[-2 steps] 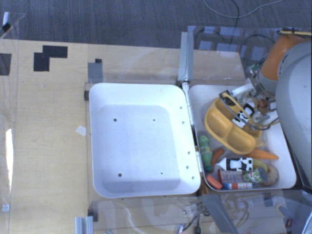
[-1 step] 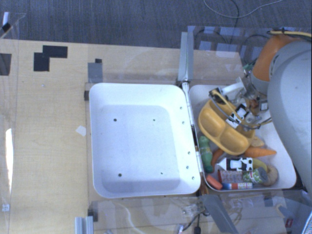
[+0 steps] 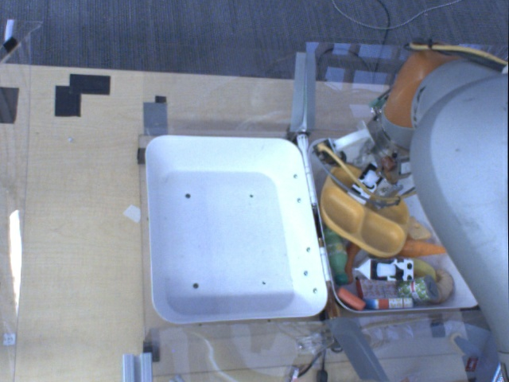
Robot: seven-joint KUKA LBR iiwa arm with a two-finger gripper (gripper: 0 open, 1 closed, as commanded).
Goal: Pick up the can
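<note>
Can (image 3: 395,293): judged to be the cylindrical item lying on its side along the near wall of the right bin (image 3: 469,299), label up, reddish end toward the left bin (image 3: 223,229). The identification is uncertain, as the item is small and partly blurred.

It is crowded. A black-and-white item (image 3: 391,270) is pressed against its far side, a rounded brownish piece (image 3: 442,282) sits at its right end, and an orange carrot-like piece (image 3: 425,249) lies just beyond.

A large yellow curved object (image 3: 362,217) covers the middle of the bin, between the can and the gripper (image 3: 374,177).

The gripper is seen at the far end of the bin, over the yellow object's upper end and well apart from the can. Whether it is open or closed cannot be told, and nothing is seen to be held in it.

Risks judged from here:
- The yellow object may be grasped or dragged instead of the can if a descent is made at this spot.
- The can may be rolled against the wall, since it lies on its side.
- A neighbour may be pinched along with it, given the tight packing.
- The can may be hidden from the camera by the arm's bulk.
</note>
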